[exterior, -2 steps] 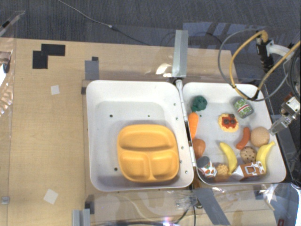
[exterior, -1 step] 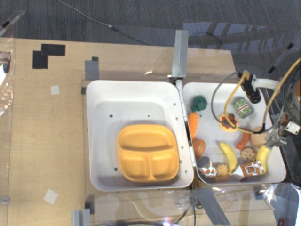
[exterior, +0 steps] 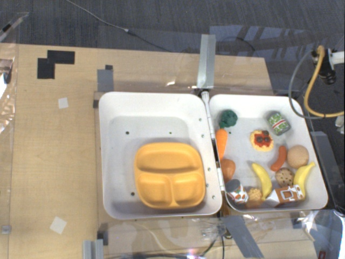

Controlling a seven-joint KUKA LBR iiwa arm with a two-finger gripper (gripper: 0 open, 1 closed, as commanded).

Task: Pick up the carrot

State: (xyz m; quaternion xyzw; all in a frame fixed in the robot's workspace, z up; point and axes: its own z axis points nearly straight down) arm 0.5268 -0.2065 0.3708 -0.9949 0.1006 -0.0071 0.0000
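Camera view looks down on two white bins side by side on the bench. Along the right bin's (exterior: 318,161) near edge lie small packaged toys (exterior: 288,194), a cookie (exterior: 284,175) and two bananas (exterior: 263,179). Against its left wall the carrot (exterior: 221,142) lies lengthwise, green top toward the far edge, just beyond a brown potato-like piece (exterior: 228,168). Farther back sit a small pizza (exterior: 262,140), a green broccoli (exterior: 227,117) and a green can (exterior: 278,123). At the left bin's (exterior: 116,144) near edge rests a yellow divided tray (exterior: 169,174). I cannot tell the claw's state.
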